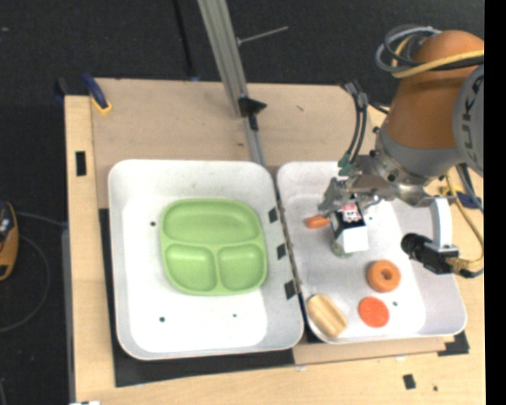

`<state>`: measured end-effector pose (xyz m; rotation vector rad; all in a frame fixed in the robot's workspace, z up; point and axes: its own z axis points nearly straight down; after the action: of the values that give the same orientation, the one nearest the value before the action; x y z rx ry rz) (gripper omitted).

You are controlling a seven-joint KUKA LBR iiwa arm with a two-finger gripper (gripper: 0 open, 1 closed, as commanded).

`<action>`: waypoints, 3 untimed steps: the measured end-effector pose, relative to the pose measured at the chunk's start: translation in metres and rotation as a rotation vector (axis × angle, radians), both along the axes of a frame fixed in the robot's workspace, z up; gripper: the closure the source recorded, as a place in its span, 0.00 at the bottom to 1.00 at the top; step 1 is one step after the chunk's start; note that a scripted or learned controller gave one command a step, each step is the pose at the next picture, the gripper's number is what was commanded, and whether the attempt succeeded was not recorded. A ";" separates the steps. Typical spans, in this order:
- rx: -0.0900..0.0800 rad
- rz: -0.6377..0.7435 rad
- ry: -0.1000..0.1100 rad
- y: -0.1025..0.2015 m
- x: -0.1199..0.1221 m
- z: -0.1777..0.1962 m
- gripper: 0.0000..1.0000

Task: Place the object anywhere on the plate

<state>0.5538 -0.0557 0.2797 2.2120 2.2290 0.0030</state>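
A green plate [212,245] with three compartments lies in the left bin [135,310]. In the right bin [434,310] my gripper [351,236] hangs down over the bin's middle, its white tip close to the floor. A small orange carrot-like piece [317,221] lies just left of the gripper. An orange doughnut [384,275] sits to the gripper's lower right, and an orange-red round piece [373,311] lies below it. A tan bread roll [326,313] rests at the bin's front left corner.
A grey metal post [228,57] slants up from the bench behind the bins. A black and white fitting with cables [434,247] sits at the right bin's right side. The divider between the bins [285,251] runs beside the plate.
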 end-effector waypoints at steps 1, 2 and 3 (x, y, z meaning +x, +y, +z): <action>-0.001 -0.001 0.001 0.048 0.012 0.002 1.00; 0.000 -0.001 0.004 0.096 0.013 -0.014 1.00; 0.000 -0.001 0.003 0.147 0.029 -0.033 1.00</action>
<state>0.5823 0.0916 0.2472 2.2142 2.2289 -0.0001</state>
